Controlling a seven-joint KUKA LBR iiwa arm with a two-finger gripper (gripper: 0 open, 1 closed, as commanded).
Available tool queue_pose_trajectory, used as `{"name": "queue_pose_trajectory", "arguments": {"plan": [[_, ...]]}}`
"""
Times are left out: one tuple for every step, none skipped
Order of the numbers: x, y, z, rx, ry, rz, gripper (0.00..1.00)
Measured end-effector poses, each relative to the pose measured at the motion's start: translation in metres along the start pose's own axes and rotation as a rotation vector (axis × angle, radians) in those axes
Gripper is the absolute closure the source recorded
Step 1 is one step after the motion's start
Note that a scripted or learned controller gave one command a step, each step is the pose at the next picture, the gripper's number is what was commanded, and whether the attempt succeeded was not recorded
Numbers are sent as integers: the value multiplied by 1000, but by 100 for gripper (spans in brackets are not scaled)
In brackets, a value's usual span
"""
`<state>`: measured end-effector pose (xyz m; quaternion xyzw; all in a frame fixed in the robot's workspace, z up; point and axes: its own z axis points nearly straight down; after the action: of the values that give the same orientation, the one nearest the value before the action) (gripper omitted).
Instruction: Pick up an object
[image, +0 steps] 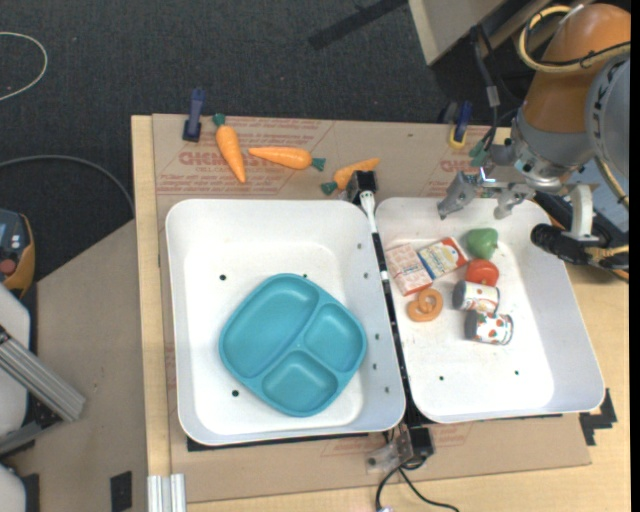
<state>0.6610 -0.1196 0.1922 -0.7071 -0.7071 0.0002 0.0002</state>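
Toys sit in the right bin (560, 330): a green pepper (482, 240), a red tomato (482, 272), two small cans (482, 312), a snack packet (424, 262) and an orange ring (426, 305). The gripper (482, 196) hangs over the bin's far edge, fingers spread wide, pinching nothing. A blue plate (292, 344) lies in the left bin (200, 260).

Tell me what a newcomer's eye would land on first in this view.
The teal divided plate dominates, lying alone in the left bin. Next comes the cluster of small items in the right bin: a green piece, a red piece, a snack packet and an orange ring. The gripper hangs over that bin's far edge, and three toy carrots lie on the cardboard behind the bins.
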Motion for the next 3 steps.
{"name": "queue_pose_trajectory", "arguments": {"plan": [[13,-59,-50,0,2,1,0],[13,-57,-58,-2,0,0,100],[19,-140,-120,-3,1,2,100]]}}
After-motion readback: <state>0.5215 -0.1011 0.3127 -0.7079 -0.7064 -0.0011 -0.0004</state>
